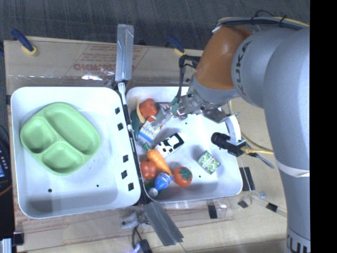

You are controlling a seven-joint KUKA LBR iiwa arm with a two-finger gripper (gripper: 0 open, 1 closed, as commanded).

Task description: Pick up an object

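Risk of a missed or double grasp: jaws (pixel 178 109) — state cannot be told — hang over the right bin's (pixel 231 179) far-left corner, where the tomato (pixel 148 108), carton (pixel 149 133) and carrot (pixel 158 161) crowd together — a neighbour may deflect them.

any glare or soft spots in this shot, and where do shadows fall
Camera view: even light, mild glare on the arm's grey shell; soft shadow in the left bin's lower corner under the green divided plate; small toys in the right bin slightly blurred.
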